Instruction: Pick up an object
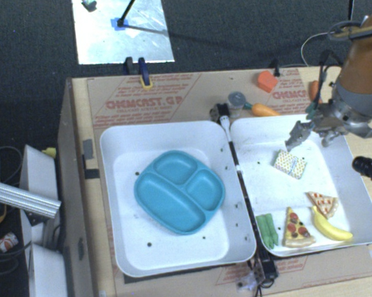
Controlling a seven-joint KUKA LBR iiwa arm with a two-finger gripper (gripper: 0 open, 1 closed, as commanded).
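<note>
Lay flat in the right bin point(367, 216), a small patterned packet point(290, 164), just below the hand point(314, 133). Hovered spread, pinching nothing. Probably light, thin, soft; best gripped across its short edges.

A blue divided plate point(180, 199) is seen lying in the left white bin point(121, 182). Behind that bin, on the brown board point(162, 98), a blue-and-yellow clamp point(143, 72) is fixed at the far edge. Farther behind the bin, a shiny metal sheet point(122, 28) is laid on the dark floor. A metal bar point(19, 197) is seen well left of the bin.
</note>
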